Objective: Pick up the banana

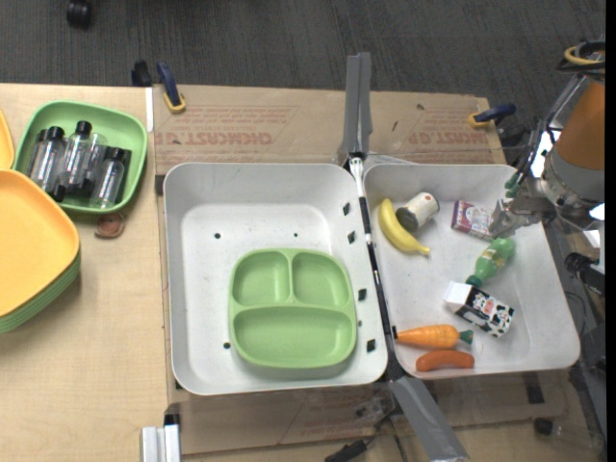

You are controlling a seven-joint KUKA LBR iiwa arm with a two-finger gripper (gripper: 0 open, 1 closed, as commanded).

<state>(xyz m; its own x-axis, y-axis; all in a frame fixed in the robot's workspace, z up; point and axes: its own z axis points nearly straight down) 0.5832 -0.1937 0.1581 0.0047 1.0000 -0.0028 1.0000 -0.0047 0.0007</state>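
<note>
The arm is cut off at the right edge; the gripper (507, 212) is small and blurred, so whether it is released or clenched cannot be told. The banana (399, 229) lies in the right bin (563, 349), well left of the gripper, touching a cup (418, 208). It is yellow, curved, unpeeled.
</note>
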